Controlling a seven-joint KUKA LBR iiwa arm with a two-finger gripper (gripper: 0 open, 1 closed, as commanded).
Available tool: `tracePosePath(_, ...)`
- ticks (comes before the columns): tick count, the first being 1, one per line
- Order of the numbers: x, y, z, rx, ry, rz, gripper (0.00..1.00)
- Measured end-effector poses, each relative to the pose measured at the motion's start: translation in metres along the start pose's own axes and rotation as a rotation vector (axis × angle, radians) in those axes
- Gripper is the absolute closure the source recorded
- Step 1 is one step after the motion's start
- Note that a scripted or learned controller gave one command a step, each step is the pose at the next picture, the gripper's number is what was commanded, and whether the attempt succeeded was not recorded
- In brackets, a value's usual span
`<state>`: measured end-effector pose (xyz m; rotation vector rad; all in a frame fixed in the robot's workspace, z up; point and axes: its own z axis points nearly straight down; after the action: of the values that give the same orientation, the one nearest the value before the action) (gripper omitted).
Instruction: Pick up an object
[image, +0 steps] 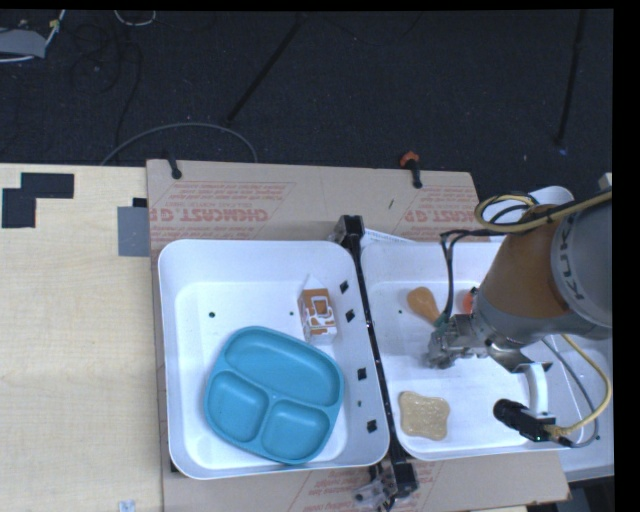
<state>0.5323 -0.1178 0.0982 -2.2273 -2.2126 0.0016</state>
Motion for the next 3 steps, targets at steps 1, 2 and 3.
tracePosePath(1, -0.008, 0.002, -0.044, -0.003, -0.001, 0.0, 1.0)
tracePosePath(2, -0.006, -0.008, -0.098, -0.003, -0.001, -0.007, 1.0)
tracePosePath(3, -0.006, -0.014, -0.143, -0.004, -0.001, -0.007, 1.0)
